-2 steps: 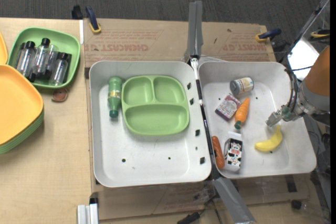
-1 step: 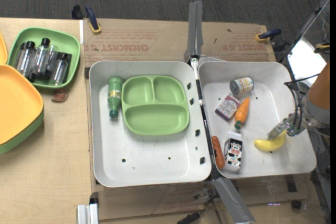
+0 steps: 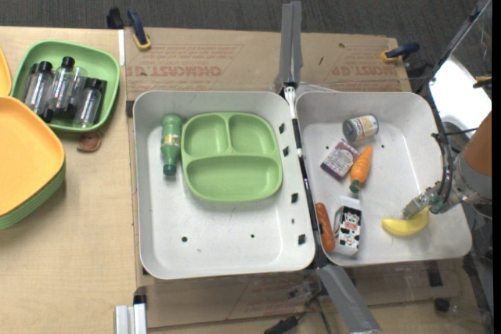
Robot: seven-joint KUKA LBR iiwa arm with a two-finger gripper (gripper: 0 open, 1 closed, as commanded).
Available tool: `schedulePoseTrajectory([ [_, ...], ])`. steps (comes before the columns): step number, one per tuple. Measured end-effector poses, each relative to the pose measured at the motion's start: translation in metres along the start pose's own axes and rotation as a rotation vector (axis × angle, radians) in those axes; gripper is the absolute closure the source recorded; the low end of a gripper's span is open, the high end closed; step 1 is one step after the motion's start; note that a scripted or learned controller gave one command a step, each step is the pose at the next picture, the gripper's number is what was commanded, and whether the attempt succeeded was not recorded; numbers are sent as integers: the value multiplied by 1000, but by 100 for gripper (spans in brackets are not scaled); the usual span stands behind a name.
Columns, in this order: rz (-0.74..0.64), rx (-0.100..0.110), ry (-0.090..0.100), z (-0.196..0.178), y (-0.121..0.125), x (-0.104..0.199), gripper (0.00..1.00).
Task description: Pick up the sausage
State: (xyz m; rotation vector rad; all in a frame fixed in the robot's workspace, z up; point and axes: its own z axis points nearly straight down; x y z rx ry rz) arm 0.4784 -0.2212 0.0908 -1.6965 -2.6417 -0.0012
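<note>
The right bin holds the sausage, which lies along its left wall near the front, touching the milk carton on its right. The gripper is low at the bin's right side, just above the banana, well apart from the sausage; whether it is open, I cannot tell. The risk, I think: wall and carton leave little room, so a grasp may slip or take the carton instead.
</note>
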Motion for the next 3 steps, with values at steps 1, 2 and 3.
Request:
schedulePoseTrajectory([
  [1,133,-1,-3,-41,71,-33,100],
  [2,-27,1,-1,-28,38,-18,100],
  [3,-148,0,-1,-17,11,-6,100],
])
